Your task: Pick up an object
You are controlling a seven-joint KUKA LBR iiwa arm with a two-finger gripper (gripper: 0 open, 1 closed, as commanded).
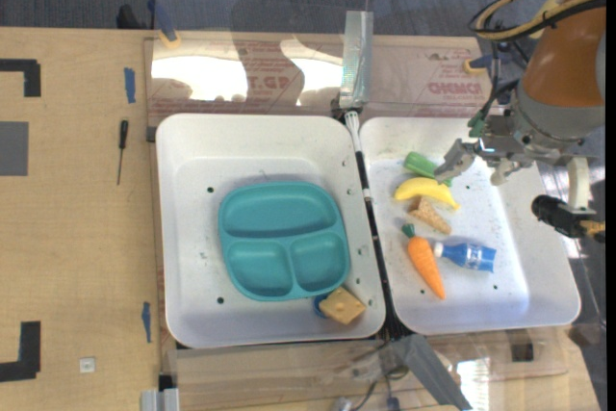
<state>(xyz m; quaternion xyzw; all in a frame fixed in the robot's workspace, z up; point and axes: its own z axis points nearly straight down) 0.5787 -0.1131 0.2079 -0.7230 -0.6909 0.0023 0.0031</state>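
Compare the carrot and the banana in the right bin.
The carrot is orange with a green top; the banana is yellow. The carrot is a straight cone tapering to a point, while the banana is curved. The carrot lies nearer the front of the right bin, beside the blue bottle; the banana lies farther back, by the green piece. Both are toy foods lying flat.

teal tray | orange carrot | yellow banana | blue bottle | white bins
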